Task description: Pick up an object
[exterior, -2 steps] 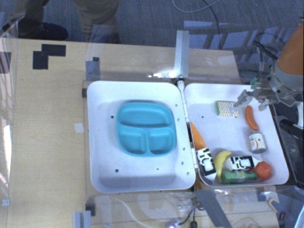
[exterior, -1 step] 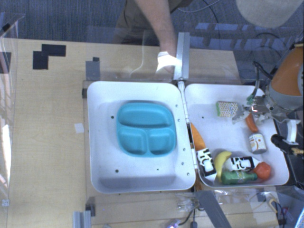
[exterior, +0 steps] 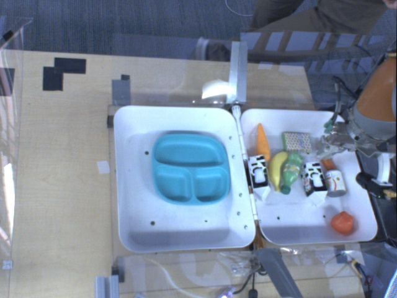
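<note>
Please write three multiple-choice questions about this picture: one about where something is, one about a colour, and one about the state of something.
1. Where does the divided tray lie?
A. in the left bin
B. in the right bin
C. on the bare bench

2. What colour is the tray?
A. red
B. blue
C. black

3. How does the carrot lie?
A. inside the tray
B. in the right bin, near the wall between the bins
C. on the floor

Answers: 1 A, it fills the middle of the left bin. 2 B, its surface is light blue. 3 B, it lies just beside the divider.
</note>
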Motion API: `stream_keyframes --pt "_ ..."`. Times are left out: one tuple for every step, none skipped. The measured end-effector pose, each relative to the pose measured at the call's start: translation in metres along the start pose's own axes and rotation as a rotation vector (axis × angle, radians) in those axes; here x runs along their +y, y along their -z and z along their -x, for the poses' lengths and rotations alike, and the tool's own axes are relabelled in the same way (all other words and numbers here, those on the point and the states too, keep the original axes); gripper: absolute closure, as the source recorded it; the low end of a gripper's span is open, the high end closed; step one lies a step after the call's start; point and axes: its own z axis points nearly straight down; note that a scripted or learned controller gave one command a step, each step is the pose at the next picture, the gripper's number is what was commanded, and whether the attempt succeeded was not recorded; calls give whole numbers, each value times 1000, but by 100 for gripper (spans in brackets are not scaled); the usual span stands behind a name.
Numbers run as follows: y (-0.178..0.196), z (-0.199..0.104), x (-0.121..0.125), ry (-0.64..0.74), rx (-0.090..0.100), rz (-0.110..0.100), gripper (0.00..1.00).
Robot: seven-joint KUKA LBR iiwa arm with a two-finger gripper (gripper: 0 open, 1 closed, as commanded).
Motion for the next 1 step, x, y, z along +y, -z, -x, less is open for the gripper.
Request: stream_keyframes --pt "64 -50 -16 -309 1 -5 100"
